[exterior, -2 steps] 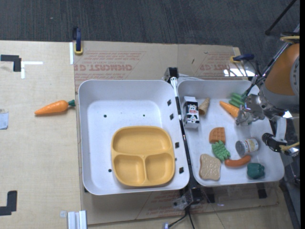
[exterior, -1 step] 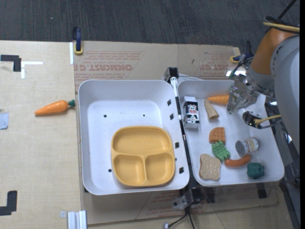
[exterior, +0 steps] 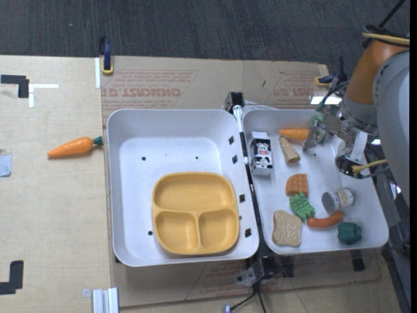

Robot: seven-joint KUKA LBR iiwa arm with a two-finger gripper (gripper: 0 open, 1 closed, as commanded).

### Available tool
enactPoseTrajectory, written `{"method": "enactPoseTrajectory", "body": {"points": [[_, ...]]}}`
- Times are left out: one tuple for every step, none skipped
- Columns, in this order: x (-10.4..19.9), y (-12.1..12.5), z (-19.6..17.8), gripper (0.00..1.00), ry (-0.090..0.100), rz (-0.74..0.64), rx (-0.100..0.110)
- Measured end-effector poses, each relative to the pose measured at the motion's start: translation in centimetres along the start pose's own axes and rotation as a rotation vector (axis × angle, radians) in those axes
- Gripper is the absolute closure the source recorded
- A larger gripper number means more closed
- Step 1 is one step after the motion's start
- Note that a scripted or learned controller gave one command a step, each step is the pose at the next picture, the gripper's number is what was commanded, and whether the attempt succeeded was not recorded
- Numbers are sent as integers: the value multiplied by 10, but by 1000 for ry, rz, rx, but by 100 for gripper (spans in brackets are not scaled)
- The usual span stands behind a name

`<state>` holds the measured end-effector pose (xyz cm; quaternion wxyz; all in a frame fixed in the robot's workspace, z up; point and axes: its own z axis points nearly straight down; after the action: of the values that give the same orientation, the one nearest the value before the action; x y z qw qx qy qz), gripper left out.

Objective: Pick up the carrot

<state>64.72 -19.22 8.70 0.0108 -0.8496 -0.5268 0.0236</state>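
An orange carrot with a green stub (exterior: 73, 147) lies on the wooden bench, left of and outside the left bin (exterior: 124, 175). A second orange carrot-like piece (exterior: 294, 134) lies at the far edge of the right bin (exterior: 374, 194). My gripper (exterior: 315, 137) is low in the right bin, right at that orange piece's right end. The wrist hides where they meet, so I cannot tell whether it touches the piece. The arm comes in from the right above the bin's far corner.
A yellow divided plate (exterior: 195, 212) sits in the left bin. The right bin also holds a small cow-print carton (exterior: 262, 153), a beige cone (exterior: 290, 150), a waffle (exterior: 297, 183), green leaves (exterior: 301, 206), bread (exterior: 287, 228), a sausage (exterior: 324, 222), a can (exterior: 337, 199) and a green pepper (exterior: 349, 233).
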Motion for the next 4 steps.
{"method": "enactPoseTrajectory", "body": {"points": [[-3, 1, 0, 0, 17, 249, 42], [18, -13, -1, 0, 18, 762, 35], [22, -103, -83, 0, 42, 809, -23], [44, -111, -4, 0, 42, 905, -19]]}}
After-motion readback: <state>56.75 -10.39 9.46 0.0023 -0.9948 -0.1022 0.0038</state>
